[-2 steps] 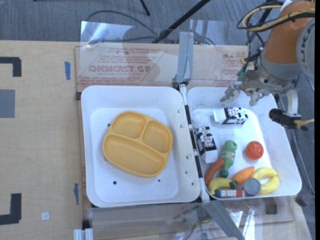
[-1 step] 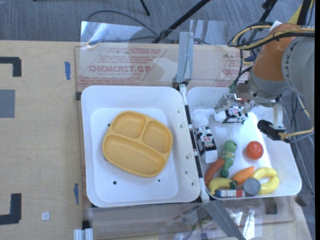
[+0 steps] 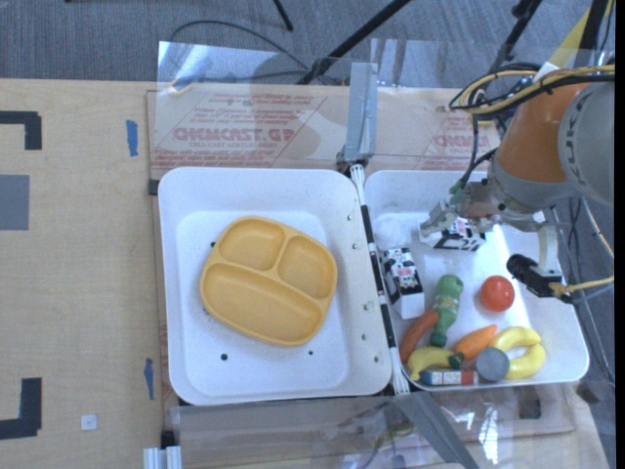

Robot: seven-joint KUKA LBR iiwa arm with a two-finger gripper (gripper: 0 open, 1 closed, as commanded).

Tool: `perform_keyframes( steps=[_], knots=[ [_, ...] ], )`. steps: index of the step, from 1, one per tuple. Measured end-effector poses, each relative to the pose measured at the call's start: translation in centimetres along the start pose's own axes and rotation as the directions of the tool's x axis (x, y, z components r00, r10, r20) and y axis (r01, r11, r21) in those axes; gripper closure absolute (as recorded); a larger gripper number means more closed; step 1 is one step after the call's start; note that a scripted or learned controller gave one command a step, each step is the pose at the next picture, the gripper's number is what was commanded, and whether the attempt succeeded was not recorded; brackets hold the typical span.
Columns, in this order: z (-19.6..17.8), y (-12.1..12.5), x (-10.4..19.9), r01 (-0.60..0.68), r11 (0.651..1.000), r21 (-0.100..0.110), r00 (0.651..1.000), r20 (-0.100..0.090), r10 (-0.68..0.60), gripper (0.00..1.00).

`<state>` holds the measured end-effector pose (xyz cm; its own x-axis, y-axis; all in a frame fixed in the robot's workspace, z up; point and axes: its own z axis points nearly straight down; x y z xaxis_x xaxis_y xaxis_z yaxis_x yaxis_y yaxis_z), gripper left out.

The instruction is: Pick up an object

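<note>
On the left, a yellow divided plate [image 3: 270,279] sits alone in the left bin [image 3: 186,203]. The right bin [image 3: 571,355] holds the candidates: a black-and-white carton [image 3: 401,273], green bottle [image 3: 446,306], carrot [image 3: 475,340], tomato [image 3: 497,293] and banana [image 3: 522,350]. The end effector [image 3: 455,225] hovers over that bin's far part; I cannot tell its opening or whether it grips anything. It seems to be at the approach step, and next needs to settle on 1 target. The pale wooden worktop [image 3: 78,281] stands on grey carpet.

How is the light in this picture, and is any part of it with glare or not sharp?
Camera view: light is even, with soft shadows only; the yellow tray in the left bin is sharp; the clear sheet behind the bins reflects some glare; the hand and small toys in the right bin look slightly soft.
</note>
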<state>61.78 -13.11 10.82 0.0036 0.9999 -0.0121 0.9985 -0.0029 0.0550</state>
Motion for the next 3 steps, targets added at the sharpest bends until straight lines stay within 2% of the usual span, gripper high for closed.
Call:
perform_keyframes(
  steps=[1,2,3],
  knots=[
    [-0.1,-2.9,-0.1,0.030,1.000,-0.002,1.000,-0.001,-0.030,0.00],
    [-0.2,-3.7,-1.1,0.041,0.999,-0.001,0.999,-0.007,-0.042,0.00],
    [-0.2,-3.8,-1.2,0.084,0.996,0.000,0.996,-0.005,-0.084,0.00]
  ],
)
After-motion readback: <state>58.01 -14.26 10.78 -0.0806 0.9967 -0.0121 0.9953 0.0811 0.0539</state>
